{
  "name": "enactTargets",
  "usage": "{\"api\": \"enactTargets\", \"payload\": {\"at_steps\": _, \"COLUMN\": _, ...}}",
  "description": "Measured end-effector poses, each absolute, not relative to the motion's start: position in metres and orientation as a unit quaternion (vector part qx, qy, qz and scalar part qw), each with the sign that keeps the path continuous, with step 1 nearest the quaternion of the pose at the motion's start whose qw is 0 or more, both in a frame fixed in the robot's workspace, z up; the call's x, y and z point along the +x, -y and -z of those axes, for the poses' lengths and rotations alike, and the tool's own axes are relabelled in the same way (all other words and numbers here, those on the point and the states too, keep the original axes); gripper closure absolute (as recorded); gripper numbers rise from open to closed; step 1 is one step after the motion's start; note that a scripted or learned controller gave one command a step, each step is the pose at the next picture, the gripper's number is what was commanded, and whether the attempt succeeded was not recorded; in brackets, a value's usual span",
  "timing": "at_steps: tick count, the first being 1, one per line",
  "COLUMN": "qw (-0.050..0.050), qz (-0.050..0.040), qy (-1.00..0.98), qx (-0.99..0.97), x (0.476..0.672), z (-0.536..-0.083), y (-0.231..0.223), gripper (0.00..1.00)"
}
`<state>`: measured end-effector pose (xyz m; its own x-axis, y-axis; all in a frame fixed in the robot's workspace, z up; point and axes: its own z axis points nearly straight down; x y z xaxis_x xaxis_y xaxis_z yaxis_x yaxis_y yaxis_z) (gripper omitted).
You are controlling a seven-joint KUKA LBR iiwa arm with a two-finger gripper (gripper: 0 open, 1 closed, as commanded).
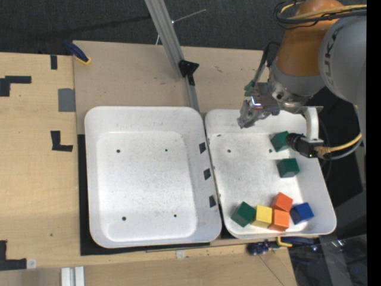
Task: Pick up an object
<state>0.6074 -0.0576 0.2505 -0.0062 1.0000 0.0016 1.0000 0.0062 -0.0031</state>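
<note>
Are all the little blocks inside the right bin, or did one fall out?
All inside. Two green blocks sit by the far side, and five more huddle at the near edge, within the right bin.

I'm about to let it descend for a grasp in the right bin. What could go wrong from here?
The gripper hangs near the right bin far rim, away from every block, so a straight descent would likely close on nothing. The yellow block and orange blocks sit packed together with a green block, so fingers may jam or shove neighbours.
</note>
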Motion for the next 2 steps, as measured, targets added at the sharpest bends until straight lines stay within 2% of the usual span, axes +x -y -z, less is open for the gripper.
{"api": "enactTargets", "payload": {"at_steps": 2, "qw": 0.001, "qz": -0.0001, "qy": 0.71, "qx": -0.704, "x": 0.588, "z": -0.239, "y": -0.056, "gripper": 1.0}}
